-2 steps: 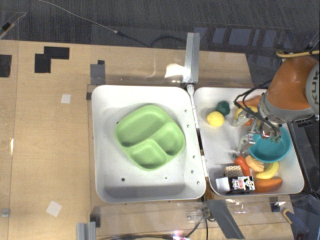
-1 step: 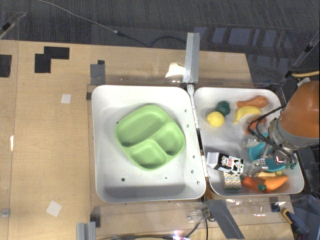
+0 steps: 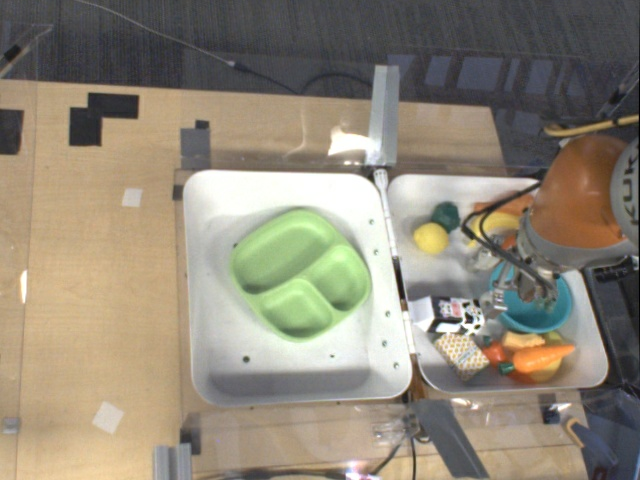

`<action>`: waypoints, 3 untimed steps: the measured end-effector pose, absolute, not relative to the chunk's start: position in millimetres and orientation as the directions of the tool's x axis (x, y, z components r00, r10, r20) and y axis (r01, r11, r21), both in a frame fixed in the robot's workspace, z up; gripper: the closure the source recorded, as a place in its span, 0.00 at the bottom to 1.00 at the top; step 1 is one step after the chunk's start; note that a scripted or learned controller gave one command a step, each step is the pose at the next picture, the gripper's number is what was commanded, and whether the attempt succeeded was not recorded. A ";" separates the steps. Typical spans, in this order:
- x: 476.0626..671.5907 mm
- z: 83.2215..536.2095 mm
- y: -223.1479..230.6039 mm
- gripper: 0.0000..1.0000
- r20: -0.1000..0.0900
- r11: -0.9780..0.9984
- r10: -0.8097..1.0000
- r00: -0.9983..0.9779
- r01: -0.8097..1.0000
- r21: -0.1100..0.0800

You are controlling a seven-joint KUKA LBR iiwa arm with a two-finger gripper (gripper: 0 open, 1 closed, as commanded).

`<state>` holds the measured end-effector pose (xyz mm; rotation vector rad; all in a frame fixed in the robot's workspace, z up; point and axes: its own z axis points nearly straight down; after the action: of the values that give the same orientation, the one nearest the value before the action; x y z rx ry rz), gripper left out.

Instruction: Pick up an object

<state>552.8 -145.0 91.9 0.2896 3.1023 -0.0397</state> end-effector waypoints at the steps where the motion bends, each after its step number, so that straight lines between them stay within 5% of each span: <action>1: 557.8 93.3 -138.9 0.00 -0.030 0.992 0.116 -0.993 0.117 -0.034; 2: 610.1 94.1 -129.5 0.00 -0.035 0.982 0.187 -0.982 0.187 -0.011; 3: 660.1 91.2 -88.4 0.00 -0.005 0.975 0.224 -0.975 0.224 -0.004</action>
<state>660.1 -88.4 91.2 0.3541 3.1171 -0.0074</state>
